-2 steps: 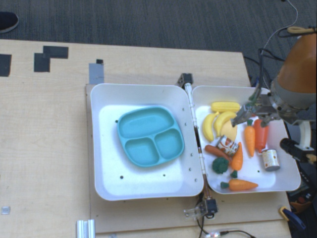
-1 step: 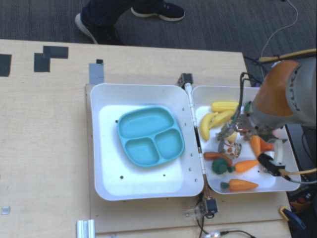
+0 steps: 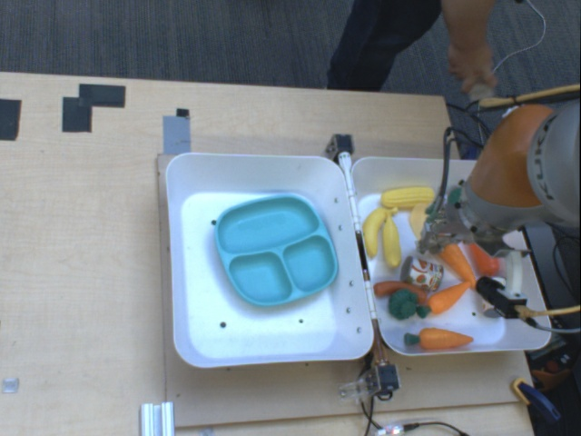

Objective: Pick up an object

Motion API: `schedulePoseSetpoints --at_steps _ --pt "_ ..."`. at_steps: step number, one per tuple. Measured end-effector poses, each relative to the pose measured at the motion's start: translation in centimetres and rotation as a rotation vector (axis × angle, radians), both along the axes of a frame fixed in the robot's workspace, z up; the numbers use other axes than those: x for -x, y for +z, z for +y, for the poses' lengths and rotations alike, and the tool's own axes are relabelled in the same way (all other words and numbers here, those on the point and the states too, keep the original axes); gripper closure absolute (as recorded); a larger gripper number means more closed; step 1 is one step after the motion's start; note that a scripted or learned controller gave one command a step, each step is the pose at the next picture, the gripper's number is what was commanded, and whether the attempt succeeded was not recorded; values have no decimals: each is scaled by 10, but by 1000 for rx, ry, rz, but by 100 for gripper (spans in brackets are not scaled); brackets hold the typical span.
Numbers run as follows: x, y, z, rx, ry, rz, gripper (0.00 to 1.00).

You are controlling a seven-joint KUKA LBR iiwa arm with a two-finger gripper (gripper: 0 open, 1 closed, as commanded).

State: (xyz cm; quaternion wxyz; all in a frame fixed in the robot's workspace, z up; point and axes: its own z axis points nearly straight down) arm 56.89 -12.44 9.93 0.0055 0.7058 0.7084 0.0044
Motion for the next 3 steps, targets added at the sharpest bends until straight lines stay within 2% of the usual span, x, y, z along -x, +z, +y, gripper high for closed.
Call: schedulePoseSetpoints --at_steps 1,2,3 --pt "-66 87 79 -3 2 8 100" --pt "-65 86 78 -2 2 11 0" --pt "-35 2 36 0 2 1 0"
